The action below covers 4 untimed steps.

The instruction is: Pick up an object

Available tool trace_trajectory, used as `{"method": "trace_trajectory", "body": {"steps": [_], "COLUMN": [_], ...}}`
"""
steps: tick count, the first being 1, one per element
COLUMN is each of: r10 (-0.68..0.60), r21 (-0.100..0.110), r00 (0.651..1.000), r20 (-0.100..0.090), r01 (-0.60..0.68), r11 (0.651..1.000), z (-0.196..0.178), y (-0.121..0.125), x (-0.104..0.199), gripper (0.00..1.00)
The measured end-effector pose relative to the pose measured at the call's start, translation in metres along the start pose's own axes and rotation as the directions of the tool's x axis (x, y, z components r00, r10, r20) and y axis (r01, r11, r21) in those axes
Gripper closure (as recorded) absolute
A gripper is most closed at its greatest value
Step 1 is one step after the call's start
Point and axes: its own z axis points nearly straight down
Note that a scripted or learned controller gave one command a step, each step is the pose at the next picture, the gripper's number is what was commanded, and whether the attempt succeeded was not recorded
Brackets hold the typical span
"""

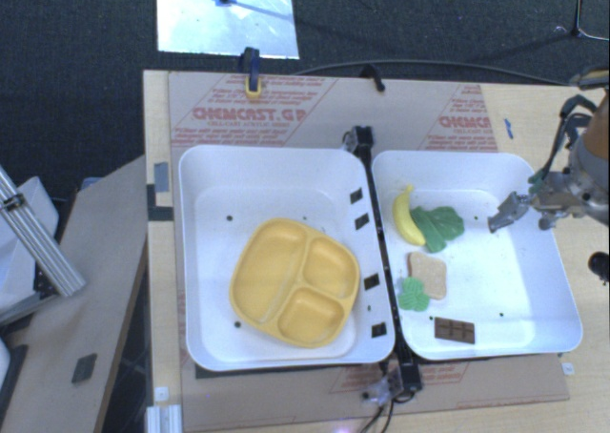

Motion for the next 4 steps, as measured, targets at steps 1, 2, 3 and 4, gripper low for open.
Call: {"method": "trace_trajectory", "body": {"steps": [1,2,3,4], "r10": [-0.003,-0.002,-0.002,-0.002], "r21": [-0.012,-0.009,-0.009,-0.011], "r00": [1.000,1.000,1.000,1.000], "r20": [0.003,0.002,0.002,0.002], "r01": [0.003,0.002,0.002,0.002], "r11": [1.000,1.000,1.000,1.000], "z": [-0.007,0.036,0.099,0.122], "y": [0.003,0.000,0.002,0.003], "x": [0.001,-0.004,-0.004,-0.004], "gripper": [0.00,0.00,0.00,0.00]}}
